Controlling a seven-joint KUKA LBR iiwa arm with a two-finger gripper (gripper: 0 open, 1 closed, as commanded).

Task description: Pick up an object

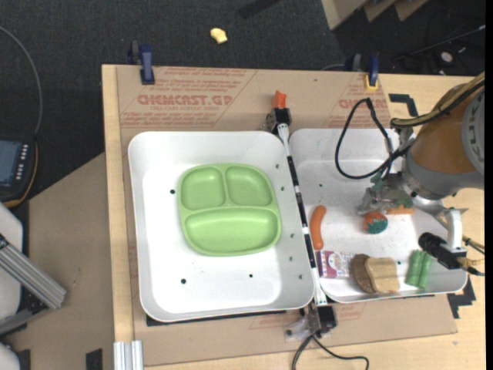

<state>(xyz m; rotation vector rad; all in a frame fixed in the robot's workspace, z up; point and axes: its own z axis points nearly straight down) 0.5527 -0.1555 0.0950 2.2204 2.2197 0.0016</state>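
Observation:
In the right bin (347, 149) my gripper (383, 201) hangs low, right above a small round orange and teal object (376, 223). I cannot see whether it touches that object. An orange sausage-shaped piece (316, 227) lies by the bin's left wall. Along the front wall sit a small pink and white packet (332, 264), a tan bread-like block (376, 274) and a green piece (417, 269).
The left bin (154, 268) holds a green divided plate (229, 209). A black cable (356, 141) loops over the back of the right bin. The grey and orange arm (454, 149) covers the bin's right side. Clamps stand at the board's far edge.

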